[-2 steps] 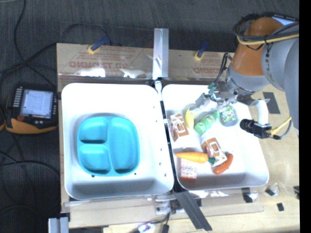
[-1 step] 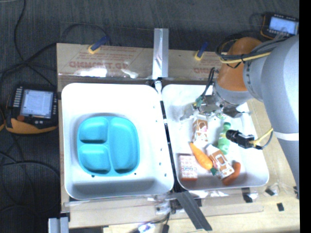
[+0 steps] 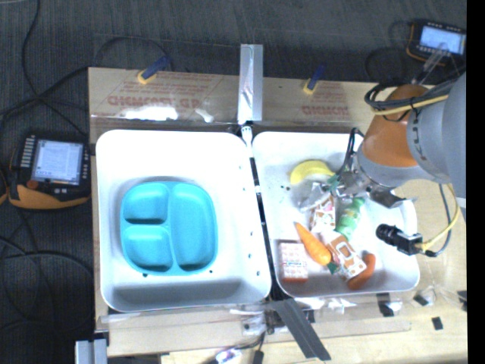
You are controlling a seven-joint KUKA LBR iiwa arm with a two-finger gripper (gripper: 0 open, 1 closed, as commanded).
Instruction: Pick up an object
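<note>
**My claw over the clutter in the right bin**

My claw [image 3: 345,192] hangs over the far half of the right bin [image 3: 276,161]. It sits at the end of my grey arm, whose orange band [image 3: 385,144] shows just to the right of it. From this slanted view I cannot tell whether the claw is wide or narrow, nor whether it has anything in its grip.

The things I could pick all lie in this bin, crowded together. Closest, on the near side of the claw, is a small green thing [image 3: 348,220]. Just to its left is a white and red packet [image 3: 324,214]. A crumpled grey thing [image 3: 309,197] lies to the left of the claw, and a yellow thing [image 3: 311,171] sits beyond that, toward the far left.

Nearer in the scene, a carrot [image 3: 312,243] lies at a slant in the middle of the bin. An orange and white carton [image 3: 347,255] is pressed against its right side. A red thing [image 3: 365,271] sits just beside the carton, toward the near right corner. Left of the carrot, a flat pinkish box [image 3: 292,260] lies close to the bin's left wall.

The left bin [image 3: 114,165] stands well apart from my claw and bears a blue plate [image 3: 168,226] with three compartments. A brown board [image 3: 151,97] runs along the far side of both bins, and on the dark floor to the left rests a handheld screen [image 3: 53,164].
</note>
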